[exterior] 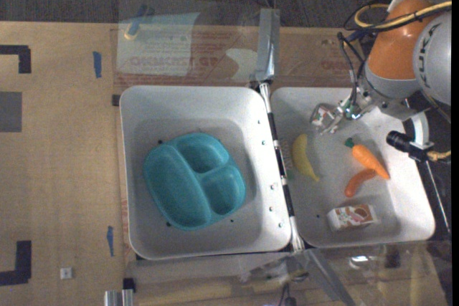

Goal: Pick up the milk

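Two shallow white bins sit side by side on a pale wooden bench. The left bin [136, 118] fills the middle of the frame, and the right bin [409, 218] takes up the lower right.

The milk [352, 216] is a small carton lying on its side near the bottom edge of the right bin, toward the lower right of the frame. Nothing is touching it. Just above it lies an orange sausage-shaped piece [358, 182], and above that a carrot [368, 158] with a green top, pointing down and to the right. The two orange things lie close together, nearly meeting at their right ends. A banana [305, 158] lies near the left wall of the same bin, well apart from the milk.

The arm [405, 46] comes in from the upper right, grey with a big orange band, and yellow and black cables loop around it. Its gripper [326, 118] hangs over the upper part of the right bin, above and to the right of the banana and well away from the milk. The metal claw is small and shiny from here, and I can't tell how it stands or whether anything is in it.

In the left bin there is a teal plate [193, 180] with three compartments, lying tilted toward the lower middle of that bin. A clear plastic sheet [161, 43] with faint print lies on the bench above the left bin, and bits of blue tape [97, 64] mark the wood at the left.
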Available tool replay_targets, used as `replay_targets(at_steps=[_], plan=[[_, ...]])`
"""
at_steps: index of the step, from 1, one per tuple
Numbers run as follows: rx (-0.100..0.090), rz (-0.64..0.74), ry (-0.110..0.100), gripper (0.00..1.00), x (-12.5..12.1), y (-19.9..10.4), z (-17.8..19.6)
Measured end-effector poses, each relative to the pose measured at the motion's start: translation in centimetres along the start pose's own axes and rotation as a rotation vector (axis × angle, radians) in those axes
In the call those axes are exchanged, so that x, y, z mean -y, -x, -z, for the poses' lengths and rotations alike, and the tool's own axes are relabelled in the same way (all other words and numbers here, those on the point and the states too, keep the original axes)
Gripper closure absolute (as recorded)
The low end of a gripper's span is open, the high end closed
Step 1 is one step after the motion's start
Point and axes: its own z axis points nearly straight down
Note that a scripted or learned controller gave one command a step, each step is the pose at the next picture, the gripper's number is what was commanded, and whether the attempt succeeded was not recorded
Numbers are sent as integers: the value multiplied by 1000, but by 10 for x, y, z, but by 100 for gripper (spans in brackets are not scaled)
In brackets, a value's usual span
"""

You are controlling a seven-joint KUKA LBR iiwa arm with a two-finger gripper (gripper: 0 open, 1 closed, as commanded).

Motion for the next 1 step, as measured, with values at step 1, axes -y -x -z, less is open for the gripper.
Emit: replay_targets(at_steps=[1], plan=[[-6,-84,-7,100,-55,-64,86]])
